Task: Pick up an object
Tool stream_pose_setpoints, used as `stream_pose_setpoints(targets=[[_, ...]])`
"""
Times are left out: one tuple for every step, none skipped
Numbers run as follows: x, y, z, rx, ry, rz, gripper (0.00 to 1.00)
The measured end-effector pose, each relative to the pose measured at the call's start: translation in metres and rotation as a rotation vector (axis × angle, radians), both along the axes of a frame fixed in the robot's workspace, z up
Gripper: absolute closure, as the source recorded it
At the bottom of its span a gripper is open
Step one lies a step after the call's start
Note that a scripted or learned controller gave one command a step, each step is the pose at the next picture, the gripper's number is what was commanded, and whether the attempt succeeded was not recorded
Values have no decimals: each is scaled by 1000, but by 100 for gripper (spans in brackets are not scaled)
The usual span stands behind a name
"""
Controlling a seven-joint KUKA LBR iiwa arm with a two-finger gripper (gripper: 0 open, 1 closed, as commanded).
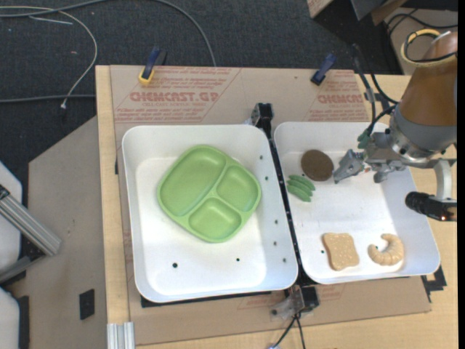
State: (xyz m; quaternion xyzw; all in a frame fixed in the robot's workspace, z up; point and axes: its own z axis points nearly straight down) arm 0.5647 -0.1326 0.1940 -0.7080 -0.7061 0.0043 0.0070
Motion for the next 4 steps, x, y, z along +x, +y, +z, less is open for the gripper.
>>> stream_pose_setpoints(targets=[[3,0,7,-2,-14,3,0],[3,-4,-36,-1,-10,2,0],[1,-11,-97,-1,-8,2,0],[1,-10,-110,-1,-12,2,0]])
